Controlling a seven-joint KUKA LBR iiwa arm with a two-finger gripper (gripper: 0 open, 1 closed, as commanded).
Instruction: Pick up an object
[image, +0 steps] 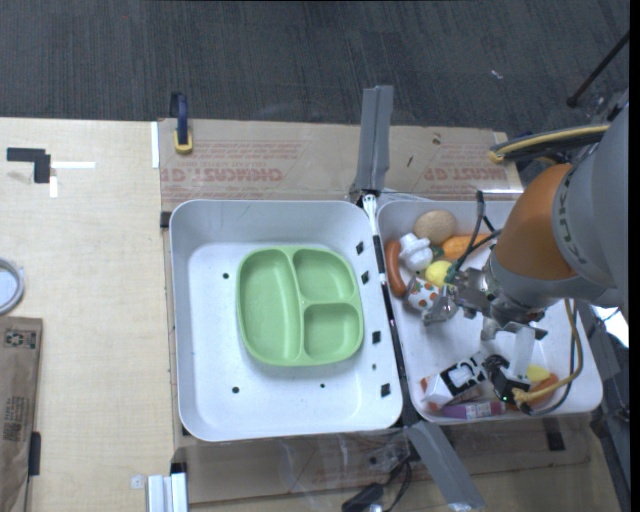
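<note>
One view, camera view from above: arm (560, 240) comes in from the right and sits over the right bin (590, 385). Gripper (447, 305) is low, near that bin's left wall, about mid-length. Can't tell the jaw state; wrist body and cabling cover it. Nothing visibly held.

Clutter is all in the right bin. Far-left corner: yellow ball (438, 272), tan round object (436, 224), orange piece (457, 246), red-orange long object (395, 268) lying along the left wall. White spotted toy (421, 293) sits just beside the gripper tip, toward the left wall; my guess is that's the nearest candidate. Near edge: small packets (465, 380).

Left bin (190, 330) carries the green divided plate (298, 304), well apart from the gripper.
</note>
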